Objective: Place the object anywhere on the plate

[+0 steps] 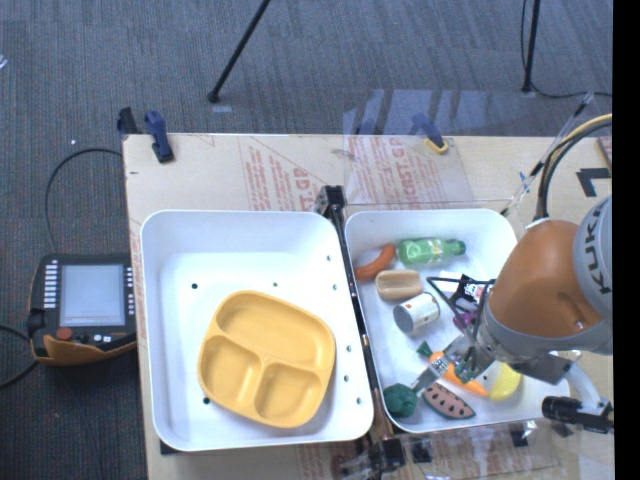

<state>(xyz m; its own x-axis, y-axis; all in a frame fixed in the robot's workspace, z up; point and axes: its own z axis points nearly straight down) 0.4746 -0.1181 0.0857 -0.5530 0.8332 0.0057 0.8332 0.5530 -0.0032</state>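
Note:
A yellow plate point(266, 357) with three compartments lies in the left bin point(180, 238), nothing on it. My gripper point(453, 359) is low in the right bin point(500, 220), near its front. It sits right over an orange carrot point(466, 378) with a green top. A yellow lemon point(506, 383) lies just to the right of the carrot, partly under the arm. A watermelon slice point(448, 403) and a dark green piece point(401, 398) lie in front of the gripper. The arm's orange band hides the bin's right side.
Further back in the right bin are a green bottle point(430, 250), an orange sausage point(375, 261), a brown bun point(398, 284), a white can point(417, 313) and a black wire item point(462, 290) with something purple beside it. A teach pendant point(88, 308) lies on the floor at left.

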